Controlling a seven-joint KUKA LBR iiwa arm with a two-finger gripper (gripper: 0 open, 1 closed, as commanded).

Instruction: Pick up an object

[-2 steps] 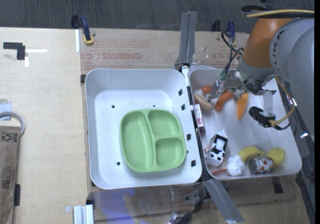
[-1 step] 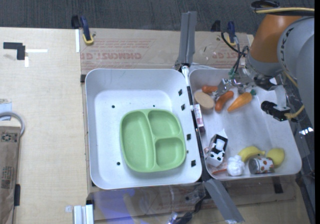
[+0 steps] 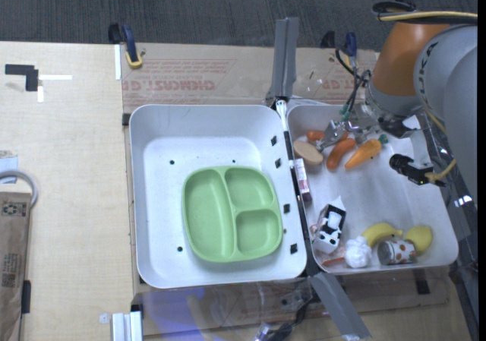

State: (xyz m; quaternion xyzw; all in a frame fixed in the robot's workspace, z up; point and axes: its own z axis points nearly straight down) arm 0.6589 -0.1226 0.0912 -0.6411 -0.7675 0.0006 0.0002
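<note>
The right bin (image 3: 372,195) holds several small objects. Two orange carrots (image 3: 339,151) (image 3: 366,151) lie at its far end beside a tan bread-like piece (image 3: 308,153). My gripper (image 3: 345,131) hangs low over the far end of this bin, right above the carrots and seemingly touching or nearly touching them. I see nothing lifted. Near the front lie a black-and-white cow toy (image 3: 329,228), a banana (image 3: 380,232), a yellow lemon (image 3: 420,237), a small can (image 3: 395,251) and a white lump (image 3: 357,254).
The left bin (image 3: 152,123) holds a green divided plate (image 3: 232,213). A thin red-and-white tube (image 3: 302,178) lies along the wall between the bins. The arm's grey and orange body (image 3: 425,58) covers the right bin's far right corner. A metal post (image 3: 285,55) stands behind the bins.
</note>
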